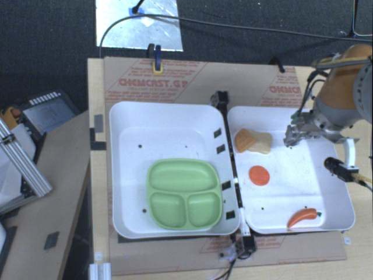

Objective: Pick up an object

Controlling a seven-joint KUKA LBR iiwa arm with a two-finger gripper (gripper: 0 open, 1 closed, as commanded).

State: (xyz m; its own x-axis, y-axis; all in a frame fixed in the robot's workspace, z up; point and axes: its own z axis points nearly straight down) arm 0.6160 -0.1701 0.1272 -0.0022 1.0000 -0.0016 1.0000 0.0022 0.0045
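A: Where are the objects now?

B: In the right bin (pixel 335 182): a bread-like piece (pixel 254 141) far left, an orange disc (pixel 259 175) in the middle, a toy carrot (pixel 303 216) near. My end effector (pixel 293 134) hangs just right of the bread.

A: Risk?

B: I cannot tell its opening. It could push the bread away, or close beside it.

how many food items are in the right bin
3. A tan bread piece lies near the bin's upper left, an orange round slice sits below it, and an orange pepper lies near the lower right wall. The arm may hide more.
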